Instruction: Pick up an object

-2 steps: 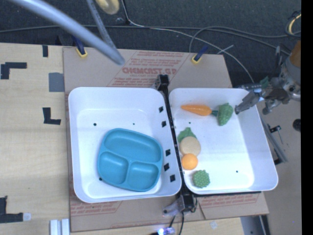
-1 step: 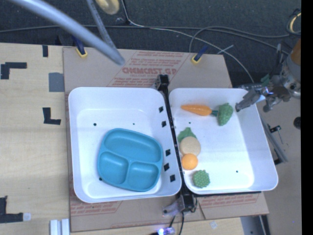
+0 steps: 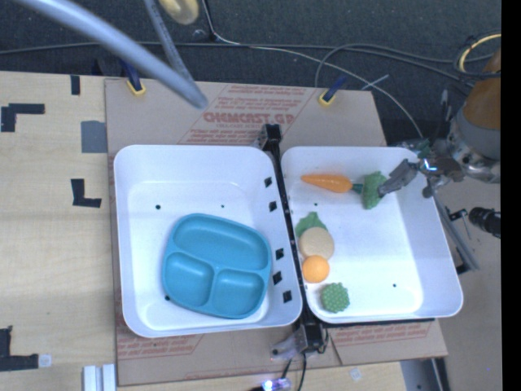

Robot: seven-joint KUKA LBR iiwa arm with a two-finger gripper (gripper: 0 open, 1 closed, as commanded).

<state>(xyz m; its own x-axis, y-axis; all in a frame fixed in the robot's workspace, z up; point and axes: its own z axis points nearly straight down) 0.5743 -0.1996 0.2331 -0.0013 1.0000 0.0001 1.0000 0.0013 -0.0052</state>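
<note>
The right bin [image 3: 446,277] holds an orange toy carrot [image 3: 327,182] with a green leafy top [image 3: 372,191] near its far wall. Along its left side lie a beige round piece with a green leaf [image 3: 316,241], an orange ball [image 3: 315,269] and a green broccoli-like piece [image 3: 334,297]. My gripper [image 3: 407,186] hangs over the bin's far right corner, open. One finger [image 3: 396,177] slants down to the carrot's green top, and nothing sits between the fingers.
The left bin [image 3: 124,218] contains a blue divided plate [image 3: 216,265]. A black divider [image 3: 278,218] runs between the bins. Cables [image 3: 366,63] trail across the dark floor behind, and a grey pole [image 3: 106,35] crosses the upper left.
</note>
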